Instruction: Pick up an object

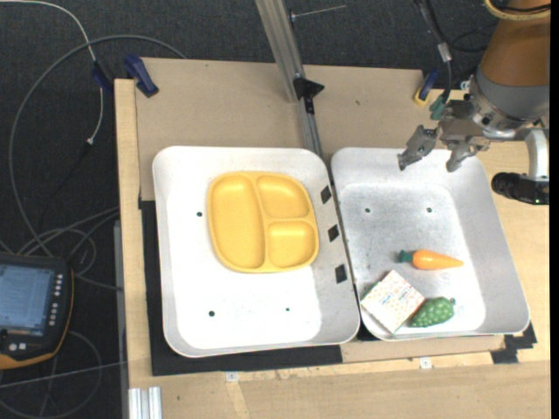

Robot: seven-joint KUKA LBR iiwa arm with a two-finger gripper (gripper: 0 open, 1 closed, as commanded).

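Three small things lie at the right white bin's (pixel 489 234) near edge: an orange plastic carrot (pixel 434 259), a green grape bunch (pixel 433 312) and a pale card box (pixel 393 300). The pincer (pixel 441 154) hangs spread wide, holding nothing, over the far rim, well apart from them.

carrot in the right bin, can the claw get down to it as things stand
Probably yes. The carrot lies alone on the bin floor, apart from the small box and the green toy nearer the front. The claw, fingers spread, hangs above the same bin's far edge, with nothing between them.
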